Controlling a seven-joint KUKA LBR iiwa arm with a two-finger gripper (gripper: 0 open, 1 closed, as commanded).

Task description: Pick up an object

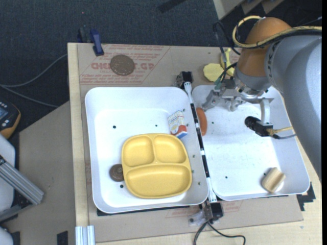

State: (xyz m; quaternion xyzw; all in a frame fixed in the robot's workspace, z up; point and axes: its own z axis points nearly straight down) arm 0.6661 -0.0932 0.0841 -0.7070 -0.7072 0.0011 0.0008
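Grey arm (296, 70) enters from 3 o'clock, orange band above the wrist; we log its gripper (225, 98) over the right bin (245, 188) at that bin's 11 o'clock corner. Whether it grips anything we cannot tell.

Orange oblong object (202, 122): against the right bin's 9 o'clock wall, long axis 12 to 6.

Tan block (273, 179): right bin, 5 o'clock.

Left bin (102, 111): yellow divided plate (155, 165), small carton (177, 123), brown disc (116, 173).

One fixed camera overlooks both bins (97, 152) obliquely
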